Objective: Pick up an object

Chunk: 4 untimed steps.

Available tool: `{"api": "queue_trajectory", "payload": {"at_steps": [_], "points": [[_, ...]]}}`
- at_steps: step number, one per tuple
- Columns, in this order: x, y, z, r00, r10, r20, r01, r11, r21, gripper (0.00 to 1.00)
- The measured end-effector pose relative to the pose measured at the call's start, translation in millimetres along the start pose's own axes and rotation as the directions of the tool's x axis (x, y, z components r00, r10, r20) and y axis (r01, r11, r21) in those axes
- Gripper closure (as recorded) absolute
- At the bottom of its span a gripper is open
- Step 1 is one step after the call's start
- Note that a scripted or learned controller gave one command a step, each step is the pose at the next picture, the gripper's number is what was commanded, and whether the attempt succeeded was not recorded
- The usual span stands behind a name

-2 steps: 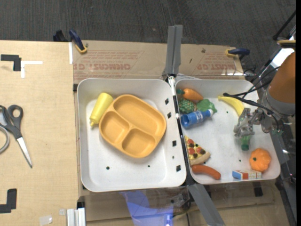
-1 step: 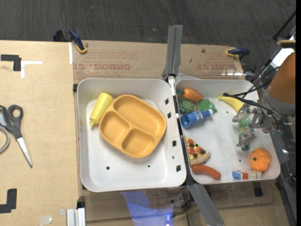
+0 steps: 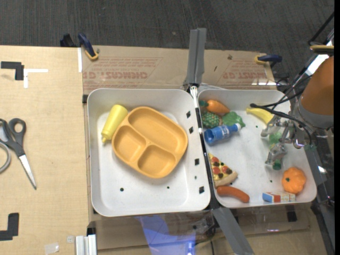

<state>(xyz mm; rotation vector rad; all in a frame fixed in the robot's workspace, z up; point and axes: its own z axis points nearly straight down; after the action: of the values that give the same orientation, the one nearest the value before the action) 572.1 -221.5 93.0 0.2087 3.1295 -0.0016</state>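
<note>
While the gripper [image 3: 276, 145] hung with its grip unreadable, a straight, centred descent onto the pumpkin [image 3: 294, 180] just beside looked best.

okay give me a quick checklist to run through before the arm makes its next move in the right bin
1. Claw is over the right bin: ok, near its right side.
2. Something caught in the claw: cannot tell; the view is too cluttered there.
3. Nearest target free to grasp: ok, the small pumpkin lies apart from the claw, below it in the view.
4. Banana clear of the arm's cables: not ok, a dark cable crosses it.
5. Blue bottle and carrot out of the way: ok, they lie by the divider.
6. Left bin undisturbed: ok, the compartment plate and the yellow bottle lie flat.
</note>
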Motion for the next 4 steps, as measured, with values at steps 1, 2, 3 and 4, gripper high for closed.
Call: {"api": "queue_trajectory", "payload": {"at_steps": [1,2,3,4], "points": [[-2,1,-11,1.0,-0.005,0.005,0.005,1.0,0.002,1.0],[-2,1,-11,1.0,-0.004,0.005,0.004,1.0,0.001,0.0],[-4,2,-21,1.0,-0.008,0.011,0.007,1.0,0.003,1.0],[-4,2,-21,1.0,-0.008,0.011,0.008,1.0,0.003,0.0]]}}
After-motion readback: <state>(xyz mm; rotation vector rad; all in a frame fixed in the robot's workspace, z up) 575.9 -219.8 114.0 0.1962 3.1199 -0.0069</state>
